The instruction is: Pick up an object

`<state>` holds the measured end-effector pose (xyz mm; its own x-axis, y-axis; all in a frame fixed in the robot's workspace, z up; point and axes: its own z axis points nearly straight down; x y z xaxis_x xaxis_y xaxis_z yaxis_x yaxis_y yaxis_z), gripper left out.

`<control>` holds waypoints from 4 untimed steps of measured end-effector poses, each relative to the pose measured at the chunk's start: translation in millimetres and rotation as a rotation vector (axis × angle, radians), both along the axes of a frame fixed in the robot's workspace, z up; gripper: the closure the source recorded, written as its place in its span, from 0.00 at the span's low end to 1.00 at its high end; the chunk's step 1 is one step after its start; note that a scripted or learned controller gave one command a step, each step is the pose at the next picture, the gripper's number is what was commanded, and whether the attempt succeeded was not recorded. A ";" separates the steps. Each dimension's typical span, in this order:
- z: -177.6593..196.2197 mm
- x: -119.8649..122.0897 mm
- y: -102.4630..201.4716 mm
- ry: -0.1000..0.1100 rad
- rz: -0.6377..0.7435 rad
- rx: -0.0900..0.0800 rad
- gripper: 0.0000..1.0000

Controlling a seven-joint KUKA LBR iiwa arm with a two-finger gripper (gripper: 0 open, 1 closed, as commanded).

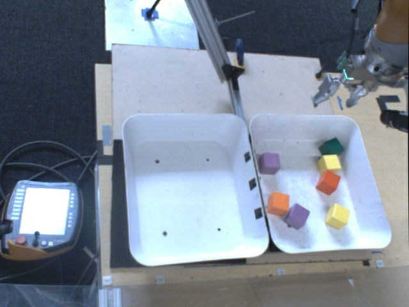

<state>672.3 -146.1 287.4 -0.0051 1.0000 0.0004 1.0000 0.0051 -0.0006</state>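
Approach step. My pincer [339,93] spread, empty, hovering beyond the right bin [370,190]. Green cube [331,147] nearest, below me. Next: descend over it, then close.

One fixed camera looks down at a slant from well above the tabletop [172,82], taking in both white bins [192,251].

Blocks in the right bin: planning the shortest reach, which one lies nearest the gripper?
The green block, at the bin's far right corner, lies closest below the gripper.
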 end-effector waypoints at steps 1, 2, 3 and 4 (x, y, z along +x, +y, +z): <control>2.5 0.5 -0.1 -0.003 0.001 -0.002 0.00; -42.6 -2.4 -8.3 -0.001 -0.003 -0.002 0.00; -104.5 -4.6 -11.1 0.002 -0.003 -0.001 0.00; -157.4 5.0 -7.5 0.002 0.000 0.000 0.00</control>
